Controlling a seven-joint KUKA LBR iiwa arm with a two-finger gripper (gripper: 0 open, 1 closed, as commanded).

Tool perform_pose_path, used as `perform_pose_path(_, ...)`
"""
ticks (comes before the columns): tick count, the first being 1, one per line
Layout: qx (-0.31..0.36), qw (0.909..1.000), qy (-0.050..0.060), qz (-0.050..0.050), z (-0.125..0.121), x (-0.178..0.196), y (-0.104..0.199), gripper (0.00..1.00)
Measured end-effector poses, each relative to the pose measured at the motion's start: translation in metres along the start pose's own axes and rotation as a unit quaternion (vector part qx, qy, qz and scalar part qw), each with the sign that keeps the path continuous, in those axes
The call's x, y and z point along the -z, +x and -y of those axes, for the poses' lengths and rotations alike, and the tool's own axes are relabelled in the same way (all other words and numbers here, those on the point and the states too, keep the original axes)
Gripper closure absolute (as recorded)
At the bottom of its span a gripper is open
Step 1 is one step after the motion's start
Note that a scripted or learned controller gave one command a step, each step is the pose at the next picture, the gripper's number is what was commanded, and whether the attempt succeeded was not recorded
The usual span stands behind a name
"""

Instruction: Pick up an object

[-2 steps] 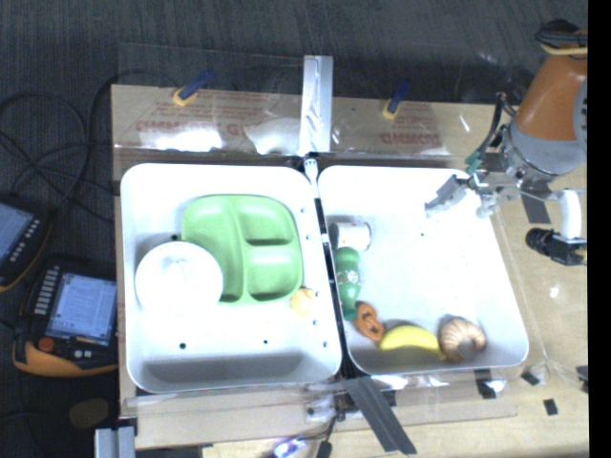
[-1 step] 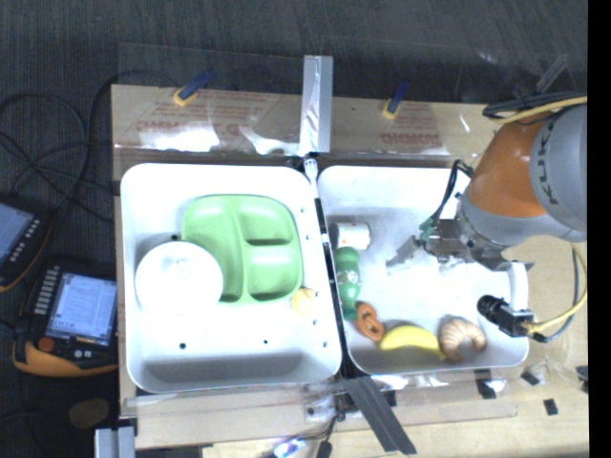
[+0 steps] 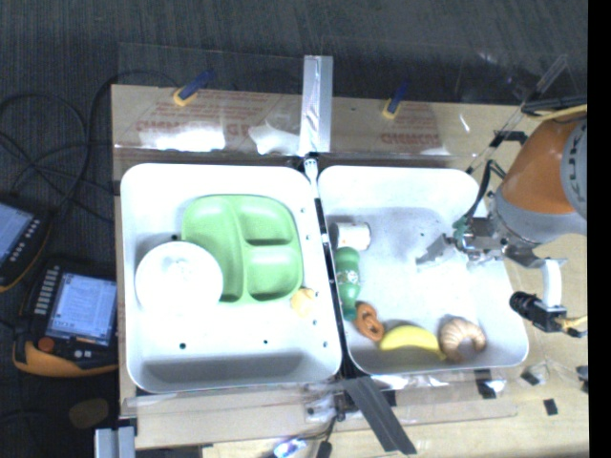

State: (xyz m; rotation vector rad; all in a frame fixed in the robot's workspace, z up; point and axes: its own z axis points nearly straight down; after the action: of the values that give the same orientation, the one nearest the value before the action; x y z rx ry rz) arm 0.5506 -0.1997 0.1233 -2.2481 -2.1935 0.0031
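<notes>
The gripper (image 3: 434, 251) hangs over the bare middle of the right bin (image 3: 401, 194), reaching in from the right edge below the arm's orange band (image 3: 539, 170); whether it is wide or narrow I cannot tell, and nothing shows in its grasp. The loose things lie well apart from it, along the bin's left wall and front. A small white cup (image 3: 353, 234) lies on its side near the divider, with a green bottle (image 3: 347, 273) just below it against the left wall. An orange piece (image 3: 369, 322) sits beside the bottle's lower end, touching or nearly touching a banana (image 3: 410, 338) that lies along the front wall, and a brown shell (image 3: 462, 336) rests just right of the banana. The left bin (image 3: 229, 365) holds a green divided tray (image 3: 250, 246), a white plate (image 3: 179, 276) overlapping the tray's left edge, and a small yellow thing (image 3: 303, 301) at the tray's lower right corner. Both bins sit on a wooden bench (image 3: 124, 132) with clear sheeting and two blue-and-yellow clips (image 3: 193, 88) behind them. On the dark floor at left lie cables and a handheld pendant (image 3: 72, 308) with a lit screen.
</notes>
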Motion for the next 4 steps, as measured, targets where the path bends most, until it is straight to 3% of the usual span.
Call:
perform_pose_path(1, 0.100, 0.9949, -0.007, 0.003, 0.058, -0.033, 0.077, 0.00)
perform_pose_path(2, 0.297, 0.9548, -0.001, -0.001, 0.055, 0.060, 0.118, 0.00)
perform_pose_path(3, 0.297, 0.9550, -0.001, -0.001, 0.054, 0.068, 0.118, 1.00)
perform_pose_path(4, 0.297, 0.9550, -0.001, -0.001, 0.055, 0.068, 0.118, 0.00)
